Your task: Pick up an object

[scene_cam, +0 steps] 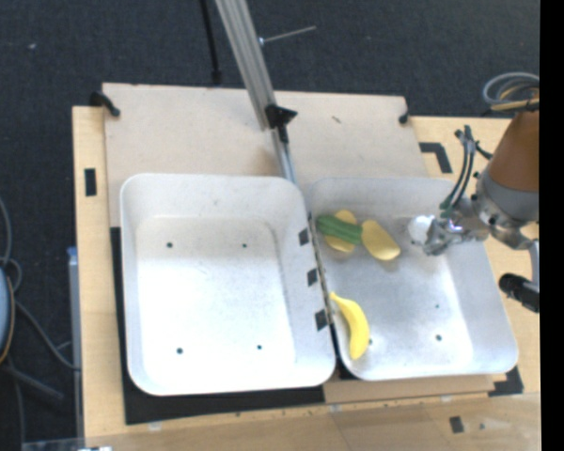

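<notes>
In the right bin [470, 346] a green object [338, 226] lies across a yellow one [341, 241] near the back left corner. Just right of them is a yellow lemon-like piece [381, 241]. By the bin's left wall, nearer the front, rests a yellow banana [352, 323]. A small whitish object [420, 226] sits at the back of the bin. My gripper [436, 240] hangs low right beside that object, at its right, under the arm's orange band [520, 153]. I cannot make out whether they touch.
The left bin [141, 252] stands beside the right one, sharing a middle wall. A slanted metal pole [249, 50] rises behind the bins. A black part [517, 289] sticks in over the right bin's right edge.
</notes>
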Tool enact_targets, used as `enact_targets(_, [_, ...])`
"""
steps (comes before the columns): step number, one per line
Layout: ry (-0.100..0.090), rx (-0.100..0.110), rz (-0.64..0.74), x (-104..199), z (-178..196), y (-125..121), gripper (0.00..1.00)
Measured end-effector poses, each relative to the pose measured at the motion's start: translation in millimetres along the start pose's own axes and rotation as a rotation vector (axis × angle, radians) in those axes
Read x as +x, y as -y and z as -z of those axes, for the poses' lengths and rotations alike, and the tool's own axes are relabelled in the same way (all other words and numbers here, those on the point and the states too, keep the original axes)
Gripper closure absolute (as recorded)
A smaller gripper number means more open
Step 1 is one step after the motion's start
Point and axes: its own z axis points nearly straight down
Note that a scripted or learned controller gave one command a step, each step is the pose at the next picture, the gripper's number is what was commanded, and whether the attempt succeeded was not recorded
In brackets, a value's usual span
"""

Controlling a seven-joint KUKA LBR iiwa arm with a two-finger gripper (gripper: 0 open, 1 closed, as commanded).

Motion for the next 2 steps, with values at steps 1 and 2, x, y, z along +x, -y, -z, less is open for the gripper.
enact_targets(1, [0.001,-0.003,0.009,1.3,64.4,0.0,1.00])
enact_targets(2, [0.001,-0.002,0.011,-0.3,119.3,-1.9,1.00])
